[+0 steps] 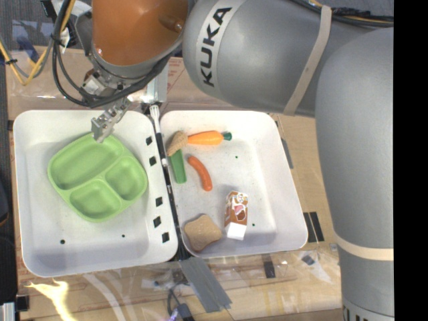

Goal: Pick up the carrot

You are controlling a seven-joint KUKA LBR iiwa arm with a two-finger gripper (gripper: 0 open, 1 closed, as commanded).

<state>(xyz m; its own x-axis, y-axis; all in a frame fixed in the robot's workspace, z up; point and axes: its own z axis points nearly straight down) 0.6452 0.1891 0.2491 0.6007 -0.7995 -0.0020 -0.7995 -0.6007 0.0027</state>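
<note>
Table carries two white bins; the carrot (204, 138) lies lengthwise left-right at the right bin's (281, 179) far edge, well right of the gripper (103, 127) over the left bin (33, 199), jaw state indiscernible.

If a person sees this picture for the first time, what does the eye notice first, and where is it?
First the big grey KUKA arm with its orange band, filling the top and right. Next the bright green divided plate in the left bin. Then the orange carrot near the top of the right bin, far from the gripper above the plate.
</note>
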